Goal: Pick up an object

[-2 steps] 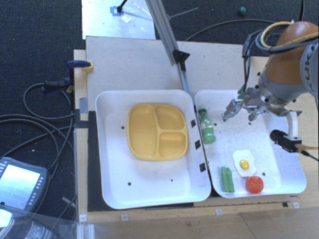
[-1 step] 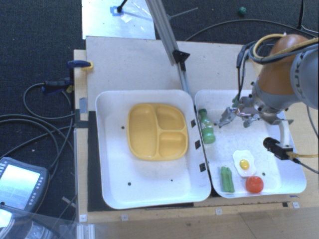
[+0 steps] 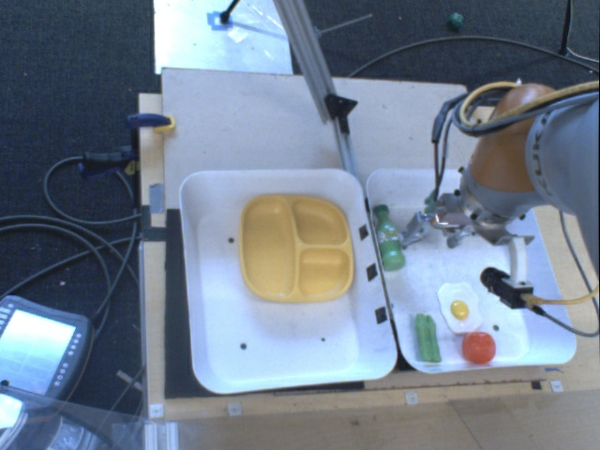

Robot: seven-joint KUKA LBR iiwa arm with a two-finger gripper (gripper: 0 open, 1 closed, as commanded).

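In the right bin (image 3: 553,345) a green bottle (image 3: 386,242) lies against the left wall. A toy fried egg (image 3: 458,307), a red tomato (image 3: 479,347) and a green pod (image 3: 427,337) sit near the front. My gripper (image 3: 434,233) hangs low over the bin's back half, just right of the bottle. It is open, with nothing between its fingers. The left finger (image 3: 412,230) points at the bottle's upper part and stops a little short of it.
A yellow divided plate (image 3: 296,247) lies in the left bin (image 3: 216,345). A slanted metal pole (image 3: 314,54) crosses the back of the bench. Cables and a black connector (image 3: 502,287) hang from the arm over the right bin.
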